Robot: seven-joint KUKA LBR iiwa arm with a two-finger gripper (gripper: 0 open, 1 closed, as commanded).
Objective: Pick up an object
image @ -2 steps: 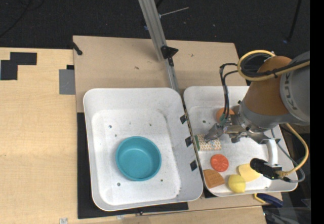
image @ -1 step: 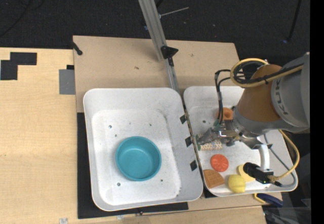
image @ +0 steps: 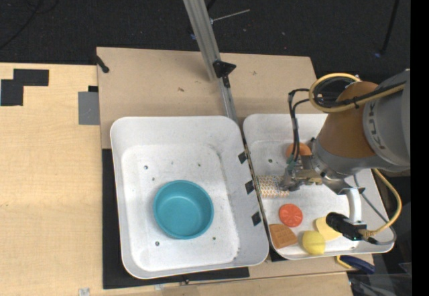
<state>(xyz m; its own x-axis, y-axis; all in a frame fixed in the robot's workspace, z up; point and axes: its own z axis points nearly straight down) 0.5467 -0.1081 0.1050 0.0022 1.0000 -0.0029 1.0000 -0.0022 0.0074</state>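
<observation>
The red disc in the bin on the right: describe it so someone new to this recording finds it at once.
Of the two white bins, take the right bin, where the arm reaches in. Near its front edge lies a small cluster of items; the red disc is the flat round one, just behind the orange wedge and left of the yellow ball. It is the only red item.

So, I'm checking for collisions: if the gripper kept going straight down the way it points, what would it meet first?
Probably the mesh-patterned piece on the right bin's floor, just beneath the gripper; depth is hard to judge.
</observation>
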